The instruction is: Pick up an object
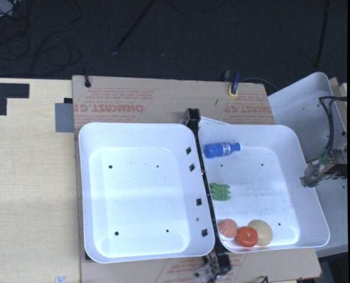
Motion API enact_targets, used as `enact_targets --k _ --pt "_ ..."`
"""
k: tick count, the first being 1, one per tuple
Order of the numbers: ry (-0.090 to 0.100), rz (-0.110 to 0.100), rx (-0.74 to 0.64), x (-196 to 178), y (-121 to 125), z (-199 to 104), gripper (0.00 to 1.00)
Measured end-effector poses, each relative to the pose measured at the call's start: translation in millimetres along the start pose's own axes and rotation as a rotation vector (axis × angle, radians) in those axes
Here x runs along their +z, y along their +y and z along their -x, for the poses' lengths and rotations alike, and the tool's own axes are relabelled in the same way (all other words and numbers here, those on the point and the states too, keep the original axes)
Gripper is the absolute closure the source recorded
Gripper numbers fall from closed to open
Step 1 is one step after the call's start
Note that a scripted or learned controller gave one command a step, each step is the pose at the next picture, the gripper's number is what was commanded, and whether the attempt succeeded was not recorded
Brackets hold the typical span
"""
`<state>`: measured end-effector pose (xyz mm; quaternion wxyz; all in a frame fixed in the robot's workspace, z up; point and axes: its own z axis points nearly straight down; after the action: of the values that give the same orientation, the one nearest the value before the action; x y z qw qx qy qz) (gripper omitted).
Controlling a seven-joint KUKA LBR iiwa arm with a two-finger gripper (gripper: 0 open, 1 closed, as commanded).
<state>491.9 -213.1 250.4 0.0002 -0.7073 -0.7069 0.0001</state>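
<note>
Blue bottle (pixel 221 150) lies in the right bin (pixel 293 140); gripper (pixel 314 175) at its rim, fingers' state unclear

My gripper (pixel 316 174) is a small block of grey metal with dull, dark parts, too blurred to make out finer detail. A thin black cable (pixel 330 122) loops above it and runs down along my side. A touch of green wiring (pixel 324 156) shows just above the metal block
</note>
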Motion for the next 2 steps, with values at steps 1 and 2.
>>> enact_targets --k 1,2 --pt "0.000 -0.002 -0.003 46.5 58.7 -0.1 1.00" --pt "0.000 0.000 0.002 -6.7 -18.4 1.2 1.00"
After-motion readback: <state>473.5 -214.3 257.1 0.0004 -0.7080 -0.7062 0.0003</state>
